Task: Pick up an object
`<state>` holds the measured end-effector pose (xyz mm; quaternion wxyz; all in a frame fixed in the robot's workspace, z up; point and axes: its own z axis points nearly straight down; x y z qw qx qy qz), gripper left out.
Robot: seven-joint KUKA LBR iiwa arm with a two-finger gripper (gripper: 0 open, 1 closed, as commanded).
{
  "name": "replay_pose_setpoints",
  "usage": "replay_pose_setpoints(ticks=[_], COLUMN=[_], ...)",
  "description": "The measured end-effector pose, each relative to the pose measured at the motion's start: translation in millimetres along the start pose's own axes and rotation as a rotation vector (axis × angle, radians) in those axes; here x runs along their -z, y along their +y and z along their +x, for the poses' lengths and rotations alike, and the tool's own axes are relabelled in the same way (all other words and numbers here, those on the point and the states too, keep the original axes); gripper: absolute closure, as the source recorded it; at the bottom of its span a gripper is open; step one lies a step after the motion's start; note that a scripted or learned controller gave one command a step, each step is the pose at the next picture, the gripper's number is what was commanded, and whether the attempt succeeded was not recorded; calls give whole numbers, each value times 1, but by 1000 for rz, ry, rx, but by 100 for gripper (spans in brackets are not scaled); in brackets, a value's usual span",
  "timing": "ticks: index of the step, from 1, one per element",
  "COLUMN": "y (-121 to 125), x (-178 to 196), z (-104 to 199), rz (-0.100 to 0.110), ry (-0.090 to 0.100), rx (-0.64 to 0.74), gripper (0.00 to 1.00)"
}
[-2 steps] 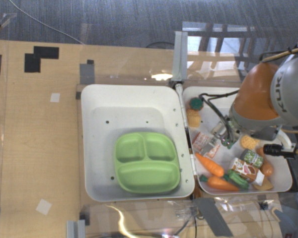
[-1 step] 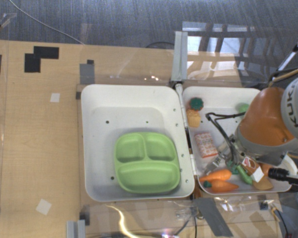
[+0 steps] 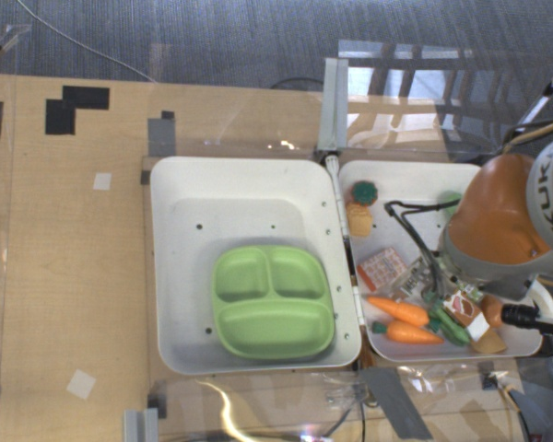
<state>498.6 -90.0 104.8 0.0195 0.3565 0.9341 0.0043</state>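
Observation:
The right bin (image 3: pixel 415 178) holds several small things. A green ball (image 3: pixel 363 191) and a yellow piece (image 3: pixel 358 217) lie by its left wall. A red-and-white packet (image 3: pixel 382 268) sits mid-bin. Two orange carrots (image 3: pixel 398 309) (image 3: pixel 413 333) lie toward the front, with a green piece (image 3: pixel 452 327), a brown-and-red block (image 3: pixel 464 308) and a tan piece (image 3: pixel 489 341) to their right. My gripper (image 3: pixel 428 282) hangs low in this bin under the orange wrist band (image 3: pixel 500 212), just right of the packet and above the carrots. The wrist covers much of it.
The left bin (image 3: pixel 180 247) holds a green divided plate (image 3: pixel 272 300) toward its front. A black cable (image 3: pixel 407 221) loops from the wrist over the right bin. A metal divider (image 3: pixel 346 247) separates the two bins. Wooden bench surface lies to the left.

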Motion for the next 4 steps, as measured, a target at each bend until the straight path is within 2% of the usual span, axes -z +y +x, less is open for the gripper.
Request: replay_pose_setpoints(ticks=[1,2,3,4], y=[38,139,165,179], x=[160,149,184,119], z=[-54,-62,-80,0], rz=[11,14,12,21], ry=[17,30,24,34], rx=[-33,91,43,-51], gripper=[100,100,100,100])
